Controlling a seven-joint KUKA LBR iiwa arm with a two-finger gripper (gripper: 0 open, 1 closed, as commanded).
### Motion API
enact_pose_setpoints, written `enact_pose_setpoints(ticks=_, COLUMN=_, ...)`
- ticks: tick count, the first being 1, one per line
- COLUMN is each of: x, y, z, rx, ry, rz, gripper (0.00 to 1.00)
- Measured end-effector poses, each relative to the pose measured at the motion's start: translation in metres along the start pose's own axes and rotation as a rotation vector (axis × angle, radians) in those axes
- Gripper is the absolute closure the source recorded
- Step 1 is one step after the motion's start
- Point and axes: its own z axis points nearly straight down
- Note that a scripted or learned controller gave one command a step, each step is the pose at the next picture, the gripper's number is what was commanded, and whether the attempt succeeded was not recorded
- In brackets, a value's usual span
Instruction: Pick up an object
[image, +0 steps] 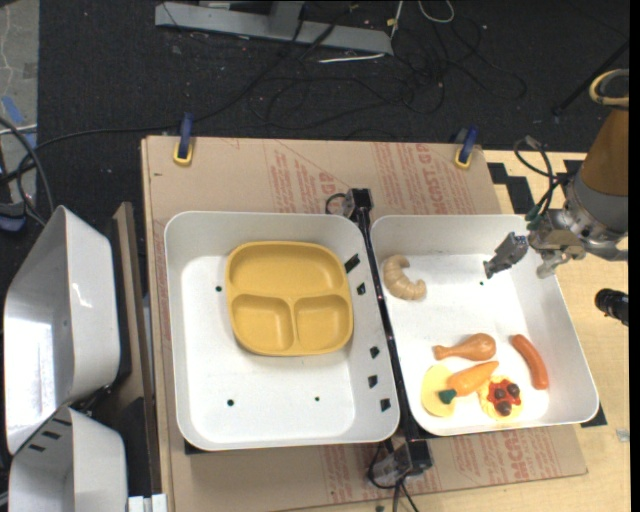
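Two white bins sit side by side on a brown board. The left bin (200, 400) has a yellow plate (290, 297) with three parts in it. The plate lies near the top of that bin, and there is bare white floor below it.

The right bin (570, 330) holds play food. A pale croissant (404, 279) lies alone near the top left, just beside the wall between the bins. The other pieces crowd the bottom of the bin. A chicken leg (467, 348) lies above a carrot (470, 379). The carrot rests on a flat yellow piece (432, 392). A small red and yellow piece (503, 396) sits to the right of the carrot, and a red sausage (530, 360) lies slanted close to the right wall.

The gripper (525, 252) hangs over the top right part of the right bin. Its two fingers are spread apart with nothing between them. The bin floor under it is bare, well apart from the croissant and the pile.
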Motion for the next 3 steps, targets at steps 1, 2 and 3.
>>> enact_pose_setpoints(ticks=1, x=0.001, y=0.003, z=-0.009, rx=-0.014, ry=-0.003, rz=-0.004, gripper=0.00)
enact_pose_setpoints(ticks=2, x=0.001, y=0.000, z=0.055, rx=-0.008, ry=-0.002, rz=-0.002, gripper=0.00)
enact_pose_setpoints(ticks=3, x=0.002, y=0.000, z=0.109, rx=-0.010, ry=-0.002, rz=-0.002, gripper=0.00)
